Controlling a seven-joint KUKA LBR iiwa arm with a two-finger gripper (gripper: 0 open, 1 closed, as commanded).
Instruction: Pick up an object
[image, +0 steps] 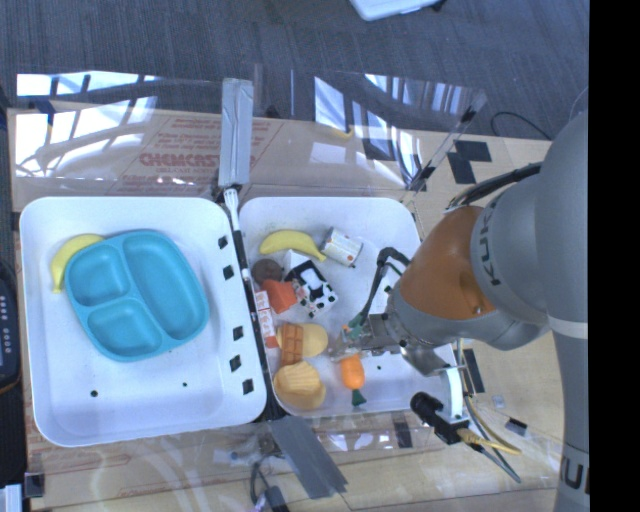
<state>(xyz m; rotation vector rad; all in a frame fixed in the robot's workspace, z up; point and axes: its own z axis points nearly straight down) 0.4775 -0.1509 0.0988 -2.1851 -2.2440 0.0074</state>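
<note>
Arm over right bin (395, 215), gripper (352, 345) low at bin's lower middle. Finger state: cannot tell. Carrot (351, 373) just below gripper on bin floor, upright-ish. Toy food cluster to left: banana (290, 241), bread roll (299, 385). Left bin (40, 300) holds blue divided plate (135, 292).

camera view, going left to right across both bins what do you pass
banana at the left bin's edge → blue divided plate → divider between the bins → second banana → small white box → carrot → orange band of the arm
</note>
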